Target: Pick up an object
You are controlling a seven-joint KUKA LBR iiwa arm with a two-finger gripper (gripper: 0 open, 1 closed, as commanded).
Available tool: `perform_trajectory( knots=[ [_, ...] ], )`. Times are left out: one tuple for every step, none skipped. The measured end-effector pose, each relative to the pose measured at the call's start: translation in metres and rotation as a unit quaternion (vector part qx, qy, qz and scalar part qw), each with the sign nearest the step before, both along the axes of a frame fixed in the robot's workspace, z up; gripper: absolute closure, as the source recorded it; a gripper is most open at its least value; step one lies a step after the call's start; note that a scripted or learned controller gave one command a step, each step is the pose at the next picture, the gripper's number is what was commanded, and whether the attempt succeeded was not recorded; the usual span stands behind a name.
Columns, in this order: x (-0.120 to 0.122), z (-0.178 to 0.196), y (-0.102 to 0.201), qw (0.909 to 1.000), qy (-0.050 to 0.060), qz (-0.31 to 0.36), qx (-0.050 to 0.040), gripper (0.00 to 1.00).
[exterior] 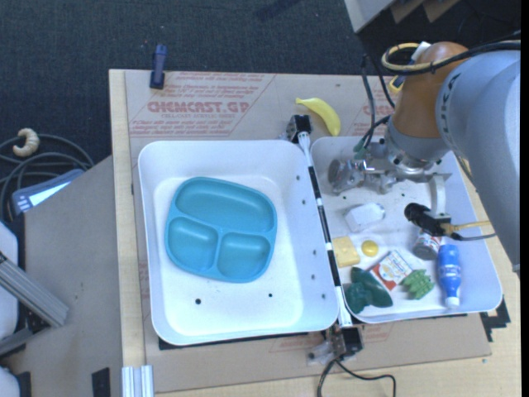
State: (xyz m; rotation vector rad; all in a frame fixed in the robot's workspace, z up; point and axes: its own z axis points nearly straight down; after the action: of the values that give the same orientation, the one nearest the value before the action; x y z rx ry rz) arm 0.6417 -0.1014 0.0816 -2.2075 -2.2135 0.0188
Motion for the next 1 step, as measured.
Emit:
perform_trajectory(
  knots=[
    [0.0015, 0.0108, 0.0003, 1.0000, -0.004, -0.001, -0.0008, 1.00]
  ],
)
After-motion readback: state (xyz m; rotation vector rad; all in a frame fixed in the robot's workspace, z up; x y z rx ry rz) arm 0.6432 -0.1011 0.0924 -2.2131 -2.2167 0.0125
